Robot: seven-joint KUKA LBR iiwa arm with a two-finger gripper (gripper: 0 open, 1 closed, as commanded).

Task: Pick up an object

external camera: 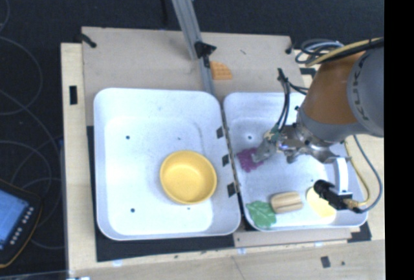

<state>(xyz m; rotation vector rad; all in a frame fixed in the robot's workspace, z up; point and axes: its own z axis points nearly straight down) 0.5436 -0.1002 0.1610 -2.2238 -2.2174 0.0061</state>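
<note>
My gripper (pixel 266 150) is low in the right bin (pixel 259 110), reaching in from the right, its tip right beside a small purple object (pixel 246 160) near the bin's left wall. Whether the purple object is between the fingers cannot be made out. Along the right bin's front edge lie a green object (pixel 260 213), a tan bread-roll-shaped piece (pixel 286 202) and a yellow object (pixel 321 205) partly covered by a black part of the arm. A yellow bowl (pixel 187 176) sits in the left bin (pixel 129 117), toward its front right.
A grey metal pole (pixel 183 7) slants down from the top to the gap between the bins. A small orange block (pixel 220 71) lies on the bench behind the bins. Cables hang around the arm's wrist over the right bin's right side.
</note>
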